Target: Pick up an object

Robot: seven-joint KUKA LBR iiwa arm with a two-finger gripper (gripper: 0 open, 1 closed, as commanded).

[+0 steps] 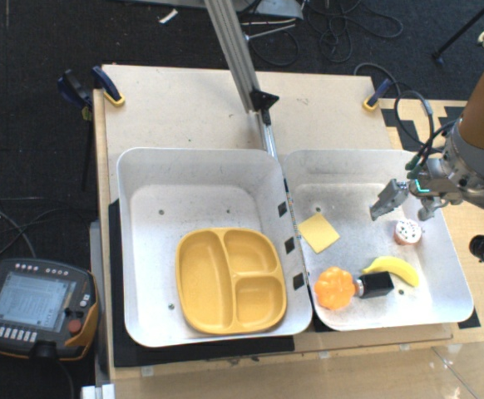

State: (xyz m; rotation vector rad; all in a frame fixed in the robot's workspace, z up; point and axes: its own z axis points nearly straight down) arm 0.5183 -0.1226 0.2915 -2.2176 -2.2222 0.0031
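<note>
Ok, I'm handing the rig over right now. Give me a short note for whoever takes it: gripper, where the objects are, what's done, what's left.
Gripper: open, holding nothing, hovering over the right bin, above the small round white object.
Right bin also holds: yellow square piece, orange round object, black object, banana.
Left bin: yellow divided tray.
Done: nothing picked up.
Left: lower, close on one object, lift. The round white one looks nearest.

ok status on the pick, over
Pincer open, hovering over right bin, nothing between fingers. Small white-and-red round object just below it, untouched. Banana nearby, apart from it.
</note>
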